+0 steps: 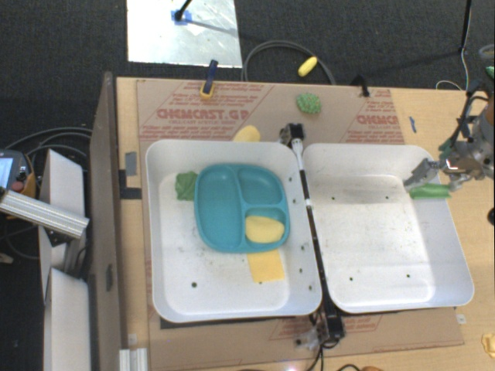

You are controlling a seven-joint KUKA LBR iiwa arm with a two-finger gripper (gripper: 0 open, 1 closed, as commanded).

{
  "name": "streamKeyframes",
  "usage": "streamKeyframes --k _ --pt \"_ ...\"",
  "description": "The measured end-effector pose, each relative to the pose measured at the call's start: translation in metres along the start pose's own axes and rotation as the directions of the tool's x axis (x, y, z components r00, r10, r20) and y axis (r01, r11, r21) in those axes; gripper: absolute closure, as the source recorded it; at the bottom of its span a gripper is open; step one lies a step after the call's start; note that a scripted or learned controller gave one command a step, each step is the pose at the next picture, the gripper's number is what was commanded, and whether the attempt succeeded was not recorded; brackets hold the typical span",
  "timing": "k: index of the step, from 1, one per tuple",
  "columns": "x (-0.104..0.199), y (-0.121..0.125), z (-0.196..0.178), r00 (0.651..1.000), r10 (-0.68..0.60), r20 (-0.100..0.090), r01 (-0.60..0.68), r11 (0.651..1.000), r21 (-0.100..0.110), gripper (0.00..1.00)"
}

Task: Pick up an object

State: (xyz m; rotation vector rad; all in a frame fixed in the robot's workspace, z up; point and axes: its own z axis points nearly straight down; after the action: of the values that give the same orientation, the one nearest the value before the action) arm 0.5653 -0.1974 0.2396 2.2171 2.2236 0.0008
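Gripper [430, 178] at right bin's [390, 296] upper right rim, fingers clamped on green stick-shaped object [430, 192]; teal divided plate [236, 206] with yellow lemon-like piece [264, 228] in left bin [166, 207].

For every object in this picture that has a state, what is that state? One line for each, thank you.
teal plate: flat in the left bin, right way up.
yellow piece: lying in the plate's lower right compartment.
yellow flat piece: on the bin floor, partly under the plate.
green leaf piece: on the bin floor against the plate's left edge.
green stick: lying at the right bin's right rim, beside the gripper.
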Motion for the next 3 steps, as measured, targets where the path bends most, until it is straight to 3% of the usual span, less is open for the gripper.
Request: streamKeyframes --k 1,2,3 --pt "-0.009 0.042 -0.059 1.0 -0.003 0.003 0.003 1.0 -0.009 0.0" --pt "0.08 0.023 0.075 1.0 -0.008 -0.008 0.008 1.0 0.013 0.0" --pt "0.08 0.042 0.16 1.0 -0.003 -0.002 0.003 1.0 0.003 0.0"
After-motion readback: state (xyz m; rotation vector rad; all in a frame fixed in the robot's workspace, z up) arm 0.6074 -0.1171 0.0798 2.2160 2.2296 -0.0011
